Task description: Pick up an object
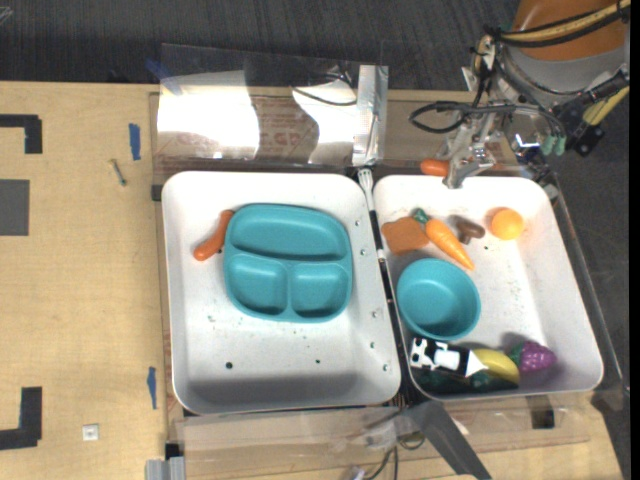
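Carrot [447, 242]: lies just below the tool [466, 168] in the right bin [570, 268], long axis slanting down-right; tool's opening cannot be told.

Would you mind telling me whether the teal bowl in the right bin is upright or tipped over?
Upright: the teal bowl shows its open mouth and hollow inside, resting in the right bin.

Bare floor [520, 268] lies right of the bowl [437, 298].

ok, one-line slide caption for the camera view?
Gripper at the right bin's far rim; teal bowl, carrot and orange lie inside.
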`<state>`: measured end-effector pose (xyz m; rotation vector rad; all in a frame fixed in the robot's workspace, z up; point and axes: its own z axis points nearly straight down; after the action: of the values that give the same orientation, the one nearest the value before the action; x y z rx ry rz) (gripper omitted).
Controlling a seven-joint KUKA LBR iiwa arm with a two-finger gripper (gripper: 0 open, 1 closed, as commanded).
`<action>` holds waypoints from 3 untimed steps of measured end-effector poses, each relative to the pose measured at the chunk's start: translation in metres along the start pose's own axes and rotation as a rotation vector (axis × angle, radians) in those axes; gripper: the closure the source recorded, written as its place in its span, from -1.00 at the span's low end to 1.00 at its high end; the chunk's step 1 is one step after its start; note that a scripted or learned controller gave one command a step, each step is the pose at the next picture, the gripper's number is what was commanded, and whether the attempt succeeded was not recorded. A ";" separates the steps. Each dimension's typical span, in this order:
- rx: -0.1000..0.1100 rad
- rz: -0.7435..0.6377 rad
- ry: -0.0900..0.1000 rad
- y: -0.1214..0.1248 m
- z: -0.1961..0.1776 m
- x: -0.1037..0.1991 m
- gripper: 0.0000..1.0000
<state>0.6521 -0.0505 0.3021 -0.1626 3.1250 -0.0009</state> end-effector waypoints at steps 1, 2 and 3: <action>0.000 -0.209 0.002 -0.038 0.023 -0.011 1.00; -0.001 0.081 0.000 -0.020 0.018 -0.014 1.00; -0.001 -0.091 0.007 -0.057 0.043 -0.009 1.00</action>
<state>0.6678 -0.1060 0.2590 -0.3053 3.1219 -0.0003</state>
